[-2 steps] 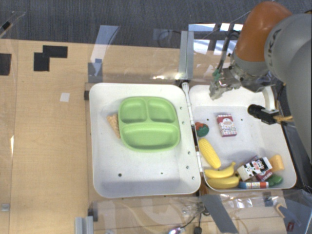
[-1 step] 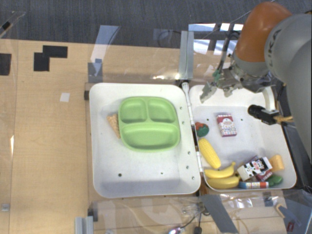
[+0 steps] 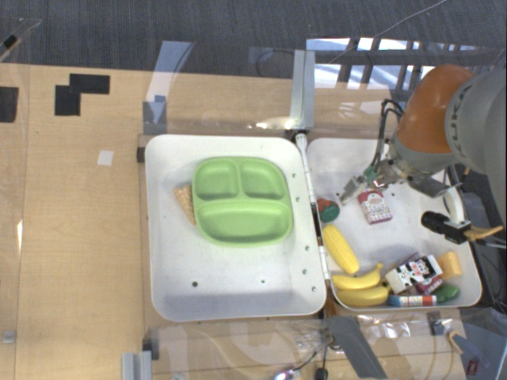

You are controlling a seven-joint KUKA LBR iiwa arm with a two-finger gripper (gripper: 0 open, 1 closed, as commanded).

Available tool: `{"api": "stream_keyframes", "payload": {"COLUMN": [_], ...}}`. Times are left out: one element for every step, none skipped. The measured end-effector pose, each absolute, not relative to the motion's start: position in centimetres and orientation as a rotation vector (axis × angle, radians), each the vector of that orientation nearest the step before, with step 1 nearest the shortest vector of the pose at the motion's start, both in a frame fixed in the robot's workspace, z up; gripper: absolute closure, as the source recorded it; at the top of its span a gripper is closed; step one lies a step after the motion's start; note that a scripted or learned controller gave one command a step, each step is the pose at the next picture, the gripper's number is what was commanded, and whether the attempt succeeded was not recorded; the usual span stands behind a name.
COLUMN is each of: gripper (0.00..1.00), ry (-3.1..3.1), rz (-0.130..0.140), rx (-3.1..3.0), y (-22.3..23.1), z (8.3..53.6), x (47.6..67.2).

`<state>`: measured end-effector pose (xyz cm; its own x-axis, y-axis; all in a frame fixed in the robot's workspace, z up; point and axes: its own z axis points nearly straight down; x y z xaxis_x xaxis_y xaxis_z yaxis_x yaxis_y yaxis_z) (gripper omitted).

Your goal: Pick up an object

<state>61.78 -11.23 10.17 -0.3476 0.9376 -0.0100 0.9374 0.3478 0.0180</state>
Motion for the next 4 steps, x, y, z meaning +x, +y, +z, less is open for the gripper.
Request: {"api": "stream_keyframes", "payload": {"gripper": [0.00, 1.00, 1.00, 1.00], "ry": [2.488, 2.485, 2.296, 2.345], "rz": [0.019, 0.026, 0.009, 0.004], "rx": [1.870, 1.859, 2.138, 2.085], "y": [-17.0, -17.0, -4.2, -5.9], "z": [9.8, 11.2, 18.7, 18.6], "x": [61.2, 61.5, 63.5, 61.1]}}
